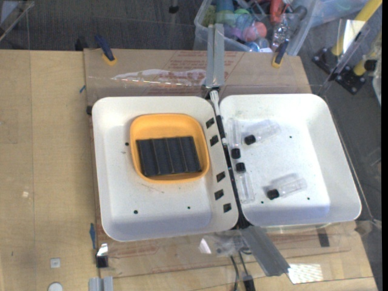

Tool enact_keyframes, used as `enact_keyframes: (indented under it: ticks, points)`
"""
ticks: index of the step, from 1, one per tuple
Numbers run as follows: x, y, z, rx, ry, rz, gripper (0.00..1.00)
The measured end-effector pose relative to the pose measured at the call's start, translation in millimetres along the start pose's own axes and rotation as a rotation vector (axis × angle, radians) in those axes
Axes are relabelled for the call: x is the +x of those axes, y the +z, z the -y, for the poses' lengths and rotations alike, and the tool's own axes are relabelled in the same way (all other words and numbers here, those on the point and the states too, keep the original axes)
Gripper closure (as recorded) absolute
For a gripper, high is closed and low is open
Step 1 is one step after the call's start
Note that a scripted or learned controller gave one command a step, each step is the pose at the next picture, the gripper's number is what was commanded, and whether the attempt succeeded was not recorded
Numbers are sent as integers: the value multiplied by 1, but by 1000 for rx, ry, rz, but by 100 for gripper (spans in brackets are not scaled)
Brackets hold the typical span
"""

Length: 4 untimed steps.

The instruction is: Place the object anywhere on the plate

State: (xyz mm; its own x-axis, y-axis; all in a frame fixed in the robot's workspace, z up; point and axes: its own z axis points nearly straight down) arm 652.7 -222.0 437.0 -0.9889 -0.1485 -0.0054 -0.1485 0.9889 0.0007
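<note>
Camera view looks down on two white bins: the left bin (115, 217) holds an orange plate (140, 126), and a dark ribbed object (169, 156) lies flat on this plate, covering its middle. The right bin (315, 199) holds clear small vials with black caps, one near the far left (257, 133), one near the middle (286, 187).

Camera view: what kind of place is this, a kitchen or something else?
Probably a robot lab or workshop, not a kitchen. Two white bins sit taped and clamped to a wooden bench, an orange plate holds a black block, and a clear tub of mixed colourful items stands behind.
</note>
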Motion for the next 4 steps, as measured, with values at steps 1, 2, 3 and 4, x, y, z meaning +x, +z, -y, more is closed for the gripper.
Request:
enact_keyframes:
  ticks: [1,2,3,4]
  points:
    - [-16,0,1,2,-199,5,100]
    - [-15,0,2,3,-445,6,100]
    - [-15,0,2,2,-687,5,100]
    - [-15,1,2,2,-1000,5,100]
